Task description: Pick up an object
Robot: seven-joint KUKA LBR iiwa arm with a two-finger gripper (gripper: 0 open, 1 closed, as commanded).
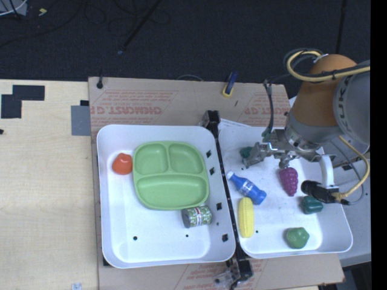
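Observation:
My gripper (pixel 270 157) hangs over the upper part of the right bin (pixel 338 234), its fingers spread open and nothing between them. A small dark teal object (pixel 245 153) lies just left of the left finger. Purple grapes (pixel 288 180) lie just below the right finger. Further down are a blue bottle (pixel 247 188), a yellow corn cob (pixel 245 217), a teal piece (pixel 312 206) and a green round object (pixel 297 237).
The left bin (pixel 115 234) holds a green divided plate (pixel 170 175), an orange cup (pixel 122 163) and a small can (pixel 196 216). A black divider (pixel 221 180) runs between the bins. The arm's body rises at the right, over the right bin's far corner.

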